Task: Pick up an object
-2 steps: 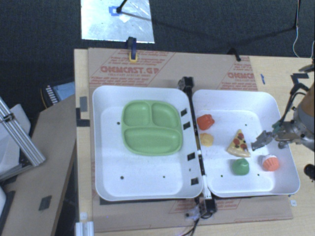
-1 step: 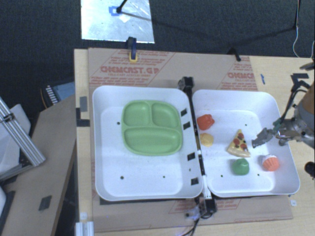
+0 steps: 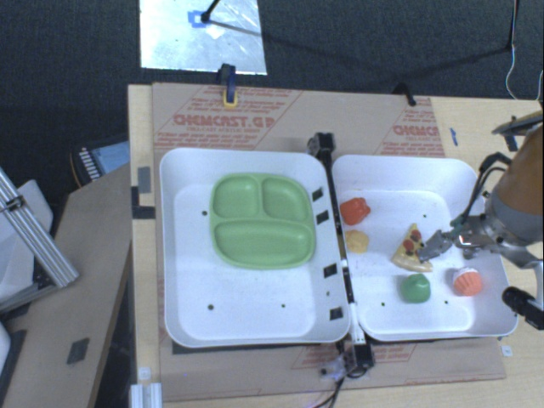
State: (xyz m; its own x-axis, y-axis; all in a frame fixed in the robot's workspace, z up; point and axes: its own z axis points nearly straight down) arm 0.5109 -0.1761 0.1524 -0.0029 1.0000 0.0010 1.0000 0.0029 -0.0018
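Observation:
Several toy foods lie in the right bin [image 3: 399, 177]: an orange-red pepper [image 3: 354, 211], a small yellow piece [image 3: 357, 241], a pizza slice [image 3: 411, 250], a green round fruit [image 3: 416, 288] and an orange and white cupcake [image 3: 467, 281]. The arm reaches in from the right, low over the bin. My gripper [image 3: 437, 244] sits right at the pizza slice's right edge, above and left of the cupcake. I cannot see whether it touches the slice.
The left bin [image 3: 183, 313] holds a green divided plate [image 3: 262, 220]. A black clip divider [image 3: 336, 253] runs between the two bins. The arm's grey body [image 3: 518, 202] overhangs the right bin's right rim.

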